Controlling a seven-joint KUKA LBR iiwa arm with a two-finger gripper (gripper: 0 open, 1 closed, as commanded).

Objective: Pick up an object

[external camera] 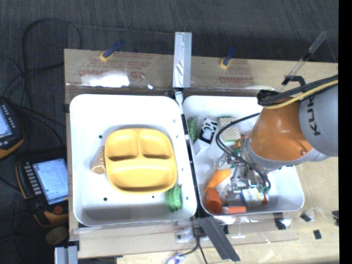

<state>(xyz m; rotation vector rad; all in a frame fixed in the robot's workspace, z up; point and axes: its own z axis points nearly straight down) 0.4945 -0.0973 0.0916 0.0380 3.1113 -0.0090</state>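
Camera view shows the gripper (243,183) low in the right bin (294,199), seemingly at the reach-and-grasp step, its open-or-closed state impossible to tell, with an orange object (216,186) just left of it, long axis slanting upper-right to lower-left, so next it needs centring over that.

Clutter (231,194) crowding right bin (291,199)

Two bins side by side on desk (319,73). Left bin (82,147) — divided tray (141,159) at centre, cone-shaped piece (98,161) touching tray's left edge, ribbed piece (174,198) at its front-right corner. Right bin (294,194) — clutter heap, claw (245,188) above heap.
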